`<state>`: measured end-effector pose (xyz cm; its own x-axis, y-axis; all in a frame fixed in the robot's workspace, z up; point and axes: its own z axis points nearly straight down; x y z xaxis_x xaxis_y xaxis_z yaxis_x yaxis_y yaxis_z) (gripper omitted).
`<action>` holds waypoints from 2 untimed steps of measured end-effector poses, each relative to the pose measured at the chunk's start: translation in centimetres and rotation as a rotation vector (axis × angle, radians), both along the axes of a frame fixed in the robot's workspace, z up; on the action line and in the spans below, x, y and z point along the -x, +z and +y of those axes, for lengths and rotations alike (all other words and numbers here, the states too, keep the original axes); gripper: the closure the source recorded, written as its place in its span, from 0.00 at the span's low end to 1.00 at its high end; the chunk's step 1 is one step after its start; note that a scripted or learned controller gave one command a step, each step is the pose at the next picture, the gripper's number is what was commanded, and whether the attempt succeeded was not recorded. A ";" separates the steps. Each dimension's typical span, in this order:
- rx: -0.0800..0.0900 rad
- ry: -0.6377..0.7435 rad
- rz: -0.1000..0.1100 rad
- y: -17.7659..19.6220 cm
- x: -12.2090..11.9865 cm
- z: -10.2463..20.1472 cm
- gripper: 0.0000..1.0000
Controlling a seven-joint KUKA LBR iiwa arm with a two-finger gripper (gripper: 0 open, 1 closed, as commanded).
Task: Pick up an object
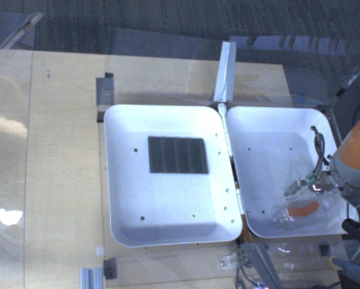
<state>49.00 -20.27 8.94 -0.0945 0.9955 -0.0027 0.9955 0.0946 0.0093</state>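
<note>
Counter (53, 161) of pale wood is seen well to the left of the claw, bearing two shallow white bins side by side. Farthest from the claw lies the left bin (126, 221), on whose floor a dark ribbed rectangular mat (177, 155) rests flat, well apart from the claw. Next, touching it along a shared edge, sits the right bin (258, 131), within which the claw is lowered. An orange oval object (302, 209) is seen just below and slightly left of the claw, lying on the bin floor near the front wall, with a clear, glassy item (283, 217) just beside it on its left. The claw (309, 184) hangs at the right side of this bin, under the grey arm with its orange band (356, 146); whether it is spread or pressed together cannot be told.
</note>
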 end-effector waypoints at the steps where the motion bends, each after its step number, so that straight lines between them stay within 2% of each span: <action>1: 0.000 0.004 0.003 3.4 0.1 -0.3 0.00; 2: 0.001 0.087 0.000 0.0 0.0 -0.3 0.00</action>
<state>49.05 -20.57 8.96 -0.1811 0.9835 -0.0035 0.9834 0.1811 0.0097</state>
